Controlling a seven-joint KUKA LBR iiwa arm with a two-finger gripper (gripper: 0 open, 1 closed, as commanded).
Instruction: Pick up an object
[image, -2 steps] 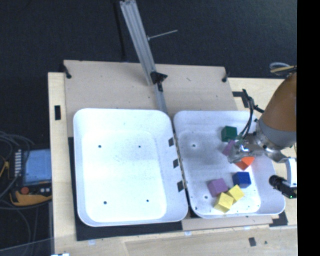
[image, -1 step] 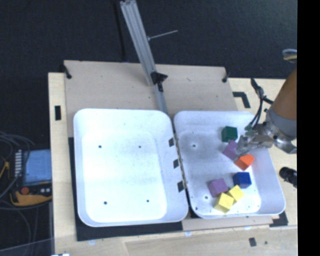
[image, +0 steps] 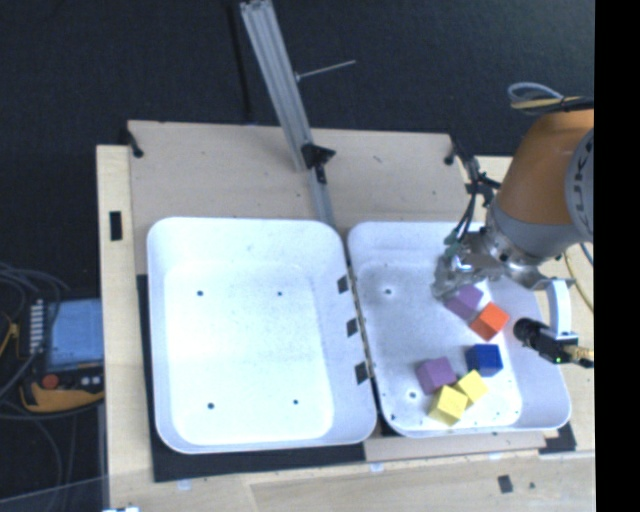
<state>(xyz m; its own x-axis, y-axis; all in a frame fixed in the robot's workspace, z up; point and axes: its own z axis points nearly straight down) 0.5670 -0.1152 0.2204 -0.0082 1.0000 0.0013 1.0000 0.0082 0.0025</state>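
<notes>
The right bin (image: 395, 250) holds several small blocks. A pale purple block (image: 464, 300) lies right under my gripper (image: 455, 277), which hangs low over the bin's upper right part, at or just above the block's top edge. An orange block (image: 490, 321) touches that purple block on its lower right. Further down lie a blue block (image: 484, 359), a darker purple block (image: 435, 374) and two yellow blocks (image: 450, 403) (image: 472, 385), bunched together. I see nothing lifted off the bin floor.
The left bin (image: 250, 330) sits beside the right one. A slanted metal pole (image: 290, 100) rises behind the bins. A black cable fitting (image: 540, 340) sticks out at the right bin's edge. Electronics lie at the far left (image: 70, 345).
</notes>
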